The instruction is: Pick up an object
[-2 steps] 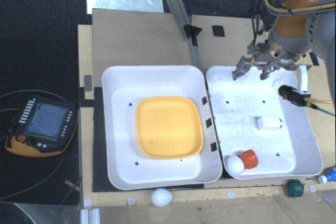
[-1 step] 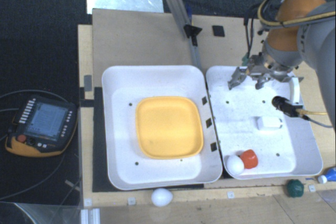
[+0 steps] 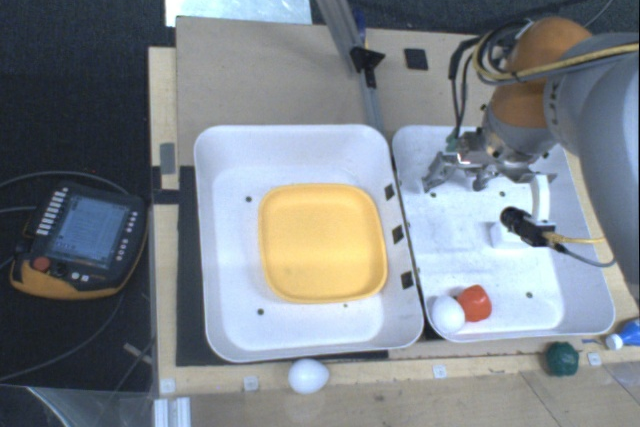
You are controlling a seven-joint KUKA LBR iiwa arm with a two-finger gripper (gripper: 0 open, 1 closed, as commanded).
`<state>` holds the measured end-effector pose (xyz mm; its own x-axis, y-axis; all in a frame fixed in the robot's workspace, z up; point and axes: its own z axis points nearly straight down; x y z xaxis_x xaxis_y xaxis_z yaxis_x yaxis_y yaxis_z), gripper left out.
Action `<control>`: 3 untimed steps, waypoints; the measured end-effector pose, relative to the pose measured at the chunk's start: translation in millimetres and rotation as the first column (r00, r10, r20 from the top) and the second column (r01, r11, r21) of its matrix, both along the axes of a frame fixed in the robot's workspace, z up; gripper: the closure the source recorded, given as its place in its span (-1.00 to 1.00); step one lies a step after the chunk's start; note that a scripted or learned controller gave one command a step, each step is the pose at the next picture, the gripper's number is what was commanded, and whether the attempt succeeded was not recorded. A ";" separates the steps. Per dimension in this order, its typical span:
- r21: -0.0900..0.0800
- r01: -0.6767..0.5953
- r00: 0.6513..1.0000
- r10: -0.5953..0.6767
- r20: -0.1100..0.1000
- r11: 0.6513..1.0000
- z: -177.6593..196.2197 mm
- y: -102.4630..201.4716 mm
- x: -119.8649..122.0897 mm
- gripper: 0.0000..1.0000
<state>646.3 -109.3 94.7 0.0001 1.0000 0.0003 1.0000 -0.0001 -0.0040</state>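
Orange cup (image 3: 475, 303) lies beside white egg (image 3: 447, 315); end effector (image 3: 462, 171) state cannot be told.

Two shallow white bins (image 3: 300, 150), smooth plastic, faint sheen. Square yellow plate (image 3: 323, 241), matt plastic, smooth. Small orange cup-shaped piece (image 3: 475, 303), glossy plastic. White egg-shaped ball (image 3: 447, 315), smooth, slightly glossy. Tan bench top (image 3: 260, 70), matt, looks like board or cardboard. Grey arm casing (image 3: 600, 100), smooth, satin finish. Orange wrist band (image 3: 535, 50), glossy. Metal-looking gripper (image 3: 462, 173), dull grey; material hard to confirm at this sharpness.
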 end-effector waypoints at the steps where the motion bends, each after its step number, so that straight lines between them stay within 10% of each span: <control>1: -0.001 0.000 1.000 0.000 0.005 1.000 -4.2 0.1 0.3 -1.00; 2: 0.000 0.000 1.000 0.000 0.006 1.000 6.4 0.0 0.7 1.00; 3: -0.001 -0.001 1.000 0.001 0.010 1.000 59.2 6.7 9.8 1.00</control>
<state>656.2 -102.5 153.9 -0.0013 1.0000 -0.0005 1.0000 0.0013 0.0057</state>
